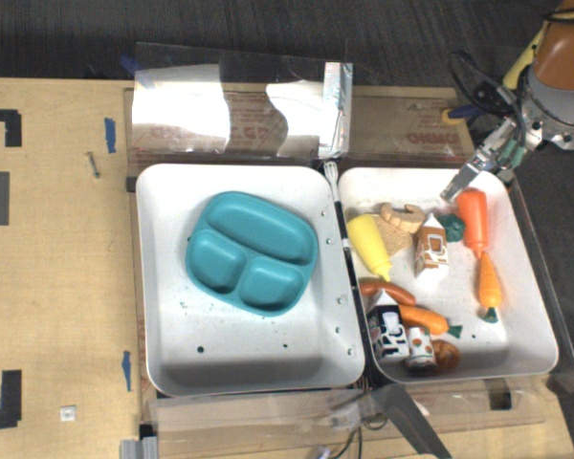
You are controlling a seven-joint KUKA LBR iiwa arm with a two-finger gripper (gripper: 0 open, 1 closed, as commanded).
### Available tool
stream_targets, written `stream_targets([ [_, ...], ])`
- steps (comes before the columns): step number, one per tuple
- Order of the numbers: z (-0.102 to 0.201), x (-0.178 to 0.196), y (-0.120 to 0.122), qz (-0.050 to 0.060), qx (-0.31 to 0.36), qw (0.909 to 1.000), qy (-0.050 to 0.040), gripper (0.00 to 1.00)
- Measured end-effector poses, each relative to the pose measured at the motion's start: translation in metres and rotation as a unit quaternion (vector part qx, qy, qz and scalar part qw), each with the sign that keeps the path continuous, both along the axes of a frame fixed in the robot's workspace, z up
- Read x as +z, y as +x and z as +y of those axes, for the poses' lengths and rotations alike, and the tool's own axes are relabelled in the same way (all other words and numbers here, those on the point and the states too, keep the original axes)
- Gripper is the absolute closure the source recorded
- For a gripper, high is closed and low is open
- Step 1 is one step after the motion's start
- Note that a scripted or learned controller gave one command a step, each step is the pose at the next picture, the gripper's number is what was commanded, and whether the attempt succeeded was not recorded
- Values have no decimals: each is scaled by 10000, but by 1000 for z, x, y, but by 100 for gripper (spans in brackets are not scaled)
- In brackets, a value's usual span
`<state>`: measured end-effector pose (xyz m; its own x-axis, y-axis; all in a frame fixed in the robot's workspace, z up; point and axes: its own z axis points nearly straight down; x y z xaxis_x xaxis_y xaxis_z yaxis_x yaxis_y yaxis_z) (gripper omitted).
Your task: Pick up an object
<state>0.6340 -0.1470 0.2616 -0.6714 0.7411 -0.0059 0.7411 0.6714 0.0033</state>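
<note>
Bench surface is tan board bearing two shallow white bins side by side. Work from the near edge of the right-hand white bin [531, 352]: a black-and-white printed carton [389, 333] and a small orange carrot toy [423, 317] lie crowded there, so avoid them. Beyond them lie a yellow banana-shaped toy [369, 243] and a small white-and-orange house-shaped box [432, 248]. At the far right corner, the gripper [456, 189] hangs just beside the large orange carrot toy [474, 218] (whether it grips anything cannot be told). Choose that carrot: it lies apart from the clutter. Centre over its middle before descending. The teal sectioned plastic tray [253, 251] fills the left-hand white bin [163, 256].
</note>
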Motion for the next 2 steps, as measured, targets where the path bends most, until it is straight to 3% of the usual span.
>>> stream_targets([
  [1,-36,-136,-21,-103,255,9996,-17,0],
  [2,-54,-150,-46,-164,363,9992,41,0],
])
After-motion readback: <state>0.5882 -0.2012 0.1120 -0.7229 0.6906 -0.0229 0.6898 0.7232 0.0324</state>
